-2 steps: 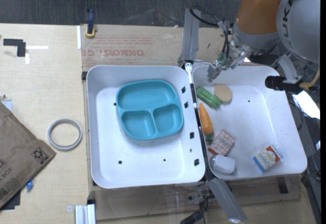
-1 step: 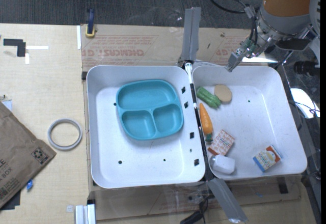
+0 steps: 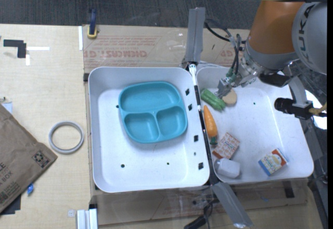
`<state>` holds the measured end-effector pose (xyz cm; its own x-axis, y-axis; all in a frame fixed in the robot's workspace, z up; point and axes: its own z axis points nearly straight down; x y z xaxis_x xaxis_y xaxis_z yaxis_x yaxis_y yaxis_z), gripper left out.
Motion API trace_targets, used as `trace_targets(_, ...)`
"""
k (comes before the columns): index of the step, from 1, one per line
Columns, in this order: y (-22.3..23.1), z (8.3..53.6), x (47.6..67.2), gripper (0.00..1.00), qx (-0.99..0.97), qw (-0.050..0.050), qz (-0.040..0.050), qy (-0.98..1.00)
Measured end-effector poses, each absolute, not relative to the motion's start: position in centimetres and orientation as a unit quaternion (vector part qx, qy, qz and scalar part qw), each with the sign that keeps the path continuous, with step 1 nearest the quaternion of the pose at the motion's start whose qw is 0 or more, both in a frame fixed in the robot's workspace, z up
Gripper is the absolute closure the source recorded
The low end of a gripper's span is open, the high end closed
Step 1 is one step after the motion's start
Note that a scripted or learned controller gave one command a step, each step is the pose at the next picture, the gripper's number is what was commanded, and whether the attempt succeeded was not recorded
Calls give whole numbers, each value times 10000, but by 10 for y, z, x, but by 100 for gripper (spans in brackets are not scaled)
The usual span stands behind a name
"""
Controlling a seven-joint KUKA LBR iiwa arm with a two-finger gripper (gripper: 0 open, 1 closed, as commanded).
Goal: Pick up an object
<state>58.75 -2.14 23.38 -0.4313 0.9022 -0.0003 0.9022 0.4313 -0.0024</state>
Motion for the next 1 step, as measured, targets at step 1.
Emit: trace_targets(1, -102, 216, 539, 100, -5778, 5, 12, -8162)
